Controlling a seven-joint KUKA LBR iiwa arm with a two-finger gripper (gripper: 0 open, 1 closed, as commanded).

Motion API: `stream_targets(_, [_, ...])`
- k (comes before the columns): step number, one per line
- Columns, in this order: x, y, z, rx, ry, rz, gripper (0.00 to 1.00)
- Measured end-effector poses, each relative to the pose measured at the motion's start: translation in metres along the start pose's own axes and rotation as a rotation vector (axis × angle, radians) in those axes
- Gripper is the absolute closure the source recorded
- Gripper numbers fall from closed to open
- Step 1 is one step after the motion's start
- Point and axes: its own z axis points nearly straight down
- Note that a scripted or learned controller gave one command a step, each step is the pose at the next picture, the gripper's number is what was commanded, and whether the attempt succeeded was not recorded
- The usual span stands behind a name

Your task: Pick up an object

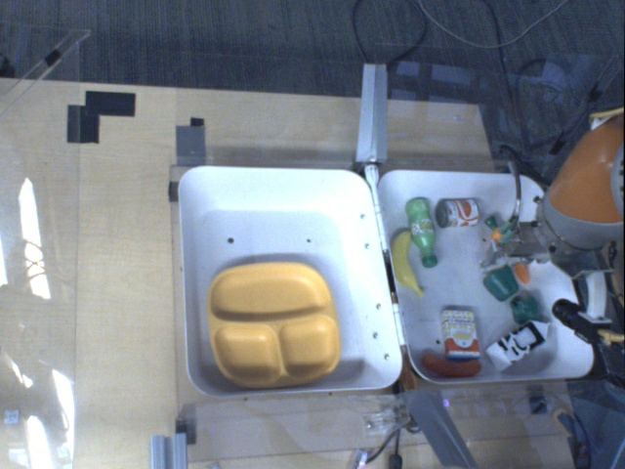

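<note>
Nearest us, the red sausage [451, 365] is lying at the right bin's [439, 262] front edge; the gripper [508, 247], grip indiscernible, is hovering near the teal cup [500, 282], presumably targeting it.

A single fixed camera looks down at a slant from above the surface [117, 291], far enough back to take in both white bins [283, 189] side by side, with dark floor [195, 18] beyond the surface's far edge.
</note>
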Motion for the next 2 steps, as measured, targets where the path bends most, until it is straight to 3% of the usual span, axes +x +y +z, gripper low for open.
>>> stream_targets(1, [0.0562, 0.0765, -0.0973, 0.010, -0.005, 0.016, 1.00])
stream_targets(2, [0.0560, 0.0764, -0.0972, 0.010, -0.006, 0.016, 0.00])
